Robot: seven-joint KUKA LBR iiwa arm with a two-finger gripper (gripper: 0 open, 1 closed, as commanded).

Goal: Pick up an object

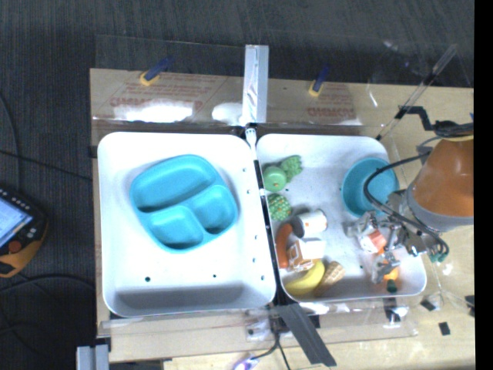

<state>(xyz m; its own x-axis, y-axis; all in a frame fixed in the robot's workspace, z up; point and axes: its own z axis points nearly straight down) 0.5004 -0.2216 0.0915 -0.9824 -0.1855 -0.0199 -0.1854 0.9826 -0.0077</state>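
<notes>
Handset [14, 233] with a lit screen sits far left on the dark floor, off the surface [177, 99]. Next we see the left bin [115, 284], holding one blue divided tray [185, 200] — three compartments, lying at a slant near the bin's middle.

Right bin [331, 149] touches the left one along a shared rim. Against its left wall we see a cluster: green round toy [275, 179] with a bumpy green piece [291, 165] just beside it, another bumpy green piece [278, 206] below, then a white cylinder [312, 222], an orange-and-white item [300, 250] and a yellow banana [304, 277] at the near edge. A tan piece [333, 273] touches the banana's right end. We can't tell exactly what the orange-and-white item is.

Further right, a blue bowl [362, 187] sits toward the back of the right bin, with a dark cable arcing over it.

Hand [381, 249] is down inside the right bin, near its front right corner — well apart from the cluster. Small orange objects [374, 240] show amid its metal parts, but the clutter is too tangled for us to say whether anything is gripped, or whether the hand is released or clenched. Arm's orange band [451, 179] sits above it at the right edge.
</notes>
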